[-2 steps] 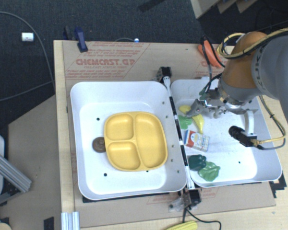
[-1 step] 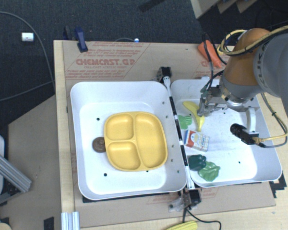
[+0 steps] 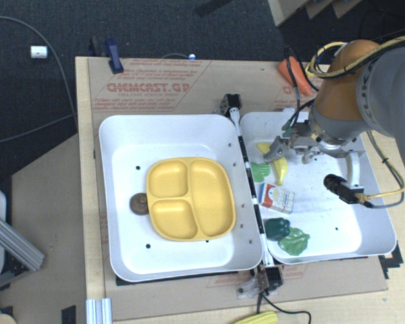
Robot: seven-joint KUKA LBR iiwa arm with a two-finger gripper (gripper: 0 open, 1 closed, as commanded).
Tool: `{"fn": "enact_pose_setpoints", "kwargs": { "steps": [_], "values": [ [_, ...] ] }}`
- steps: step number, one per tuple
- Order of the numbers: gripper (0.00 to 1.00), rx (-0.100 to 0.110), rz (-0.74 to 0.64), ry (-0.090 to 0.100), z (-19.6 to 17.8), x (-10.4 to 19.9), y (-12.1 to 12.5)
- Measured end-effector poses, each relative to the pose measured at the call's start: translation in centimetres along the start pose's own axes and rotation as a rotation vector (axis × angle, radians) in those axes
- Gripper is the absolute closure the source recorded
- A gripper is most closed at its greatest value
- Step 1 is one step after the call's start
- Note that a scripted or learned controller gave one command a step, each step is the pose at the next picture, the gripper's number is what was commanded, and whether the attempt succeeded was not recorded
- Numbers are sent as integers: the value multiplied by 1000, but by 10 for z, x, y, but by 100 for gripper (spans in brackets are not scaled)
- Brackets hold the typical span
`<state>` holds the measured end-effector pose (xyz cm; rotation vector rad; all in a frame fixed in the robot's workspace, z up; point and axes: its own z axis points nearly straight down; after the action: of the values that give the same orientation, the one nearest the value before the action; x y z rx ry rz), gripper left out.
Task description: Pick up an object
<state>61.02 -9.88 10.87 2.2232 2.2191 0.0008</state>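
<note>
Currently, scene by scene:
Arm: the grey arm (image 3: 385, 93) reaches in from the right and hangs low over the right bin (image 3: 364, 238), its orange band above the wrist, placed, I judge, to come down on one of the small pieces there.
Gripper: the gripper (image 3: 293, 148) sits over the bin's upper left part, close to the yellow piece (image 3: 281, 169); whether it is apart or together cannot be told from this slant, and nothing is seen held.
Likely target: the yellow piece, small and elongated, lying tilted just below the gripper, beside a green piece (image 3: 260, 173) against the bin's left wall.
Other candidates: a red and white packet (image 3: 278, 198) lies flat near the middle-left; a dark green lump (image 3: 277, 229) touches a lighter green leafy piece (image 3: 294, 241) near the front edge.
Left bin (image 3: 118, 248): it holds a yellow divided plate (image 3: 190, 198) with a brown round thing (image 3: 139, 203) at its left rim, well apart from the arm.
Progress: the pick looks not yet made.
</note>
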Motion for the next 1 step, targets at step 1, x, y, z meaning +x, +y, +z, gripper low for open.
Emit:
{"fn": "enact_pose_setpoints", "kwargs": {
  "steps": [1],
  "values": [
    [0, -1, -2, 0, 24, 5, 18]
  ]
}}
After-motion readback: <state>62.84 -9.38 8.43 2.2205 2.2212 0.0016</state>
